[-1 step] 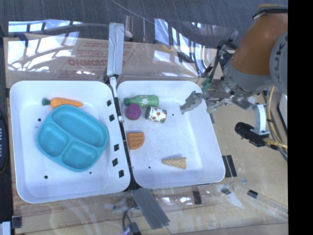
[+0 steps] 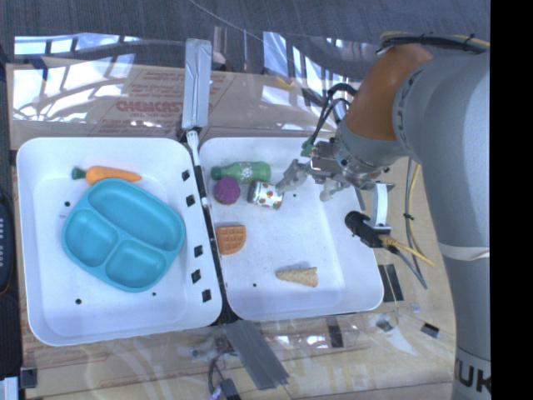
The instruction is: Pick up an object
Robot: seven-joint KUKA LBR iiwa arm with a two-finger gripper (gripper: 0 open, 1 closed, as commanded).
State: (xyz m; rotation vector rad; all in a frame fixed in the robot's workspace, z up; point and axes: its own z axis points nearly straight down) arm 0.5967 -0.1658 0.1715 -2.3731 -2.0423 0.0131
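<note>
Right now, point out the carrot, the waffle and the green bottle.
carrot (image 2: 114,174), camera view, middle of its orange body, left bin.
waffle (image 2: 231,238), camera view, centre of its gridded face, right bin.
green bottle (image 2: 244,172), camera view, middle of its body, right bin.

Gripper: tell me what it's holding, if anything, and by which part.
Cannot be told. The gripper sits by the small can in the right bin, but the view does not settle whether it grips it.

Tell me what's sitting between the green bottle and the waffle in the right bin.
In the camera view, the purple ball lies between the green bottle above and the waffle below, touching the bottle.
</note>
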